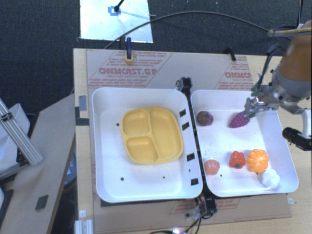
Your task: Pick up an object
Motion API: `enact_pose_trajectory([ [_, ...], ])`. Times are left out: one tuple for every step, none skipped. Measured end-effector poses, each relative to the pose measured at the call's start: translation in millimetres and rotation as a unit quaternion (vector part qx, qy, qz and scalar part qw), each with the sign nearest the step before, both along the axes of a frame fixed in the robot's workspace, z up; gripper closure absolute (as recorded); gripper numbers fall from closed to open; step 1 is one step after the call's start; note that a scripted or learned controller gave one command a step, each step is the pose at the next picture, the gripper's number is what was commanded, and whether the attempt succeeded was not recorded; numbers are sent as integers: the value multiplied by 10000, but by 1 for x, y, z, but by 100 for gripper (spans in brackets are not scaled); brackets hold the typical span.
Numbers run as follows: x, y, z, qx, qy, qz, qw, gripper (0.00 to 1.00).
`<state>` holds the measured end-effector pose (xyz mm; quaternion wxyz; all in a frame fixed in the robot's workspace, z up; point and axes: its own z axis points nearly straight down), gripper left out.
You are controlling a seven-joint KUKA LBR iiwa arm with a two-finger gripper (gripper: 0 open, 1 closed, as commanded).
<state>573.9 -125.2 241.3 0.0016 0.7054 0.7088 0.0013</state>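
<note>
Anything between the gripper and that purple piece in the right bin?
Nothing visible. The gripper sits right at the upper end of the purple piece. The dark round one lies off to its left, apart.

We note the arm (292, 74): grey rounded casing with an orange band above the wrist, dark cables running alongside it, and a small metallic gripper (254, 106) at its end.
</note>
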Motion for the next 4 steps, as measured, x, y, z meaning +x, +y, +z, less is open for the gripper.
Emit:
enact_pose_trajectory([
  [-2,47,3,7,14,16,10000,100],
  [-17,100,-11,11,21,23,10000,100],
  [-30,146,-20,10,23,19,10000,100],
  [-36,203,-10,15,11,31,10000,100],
])
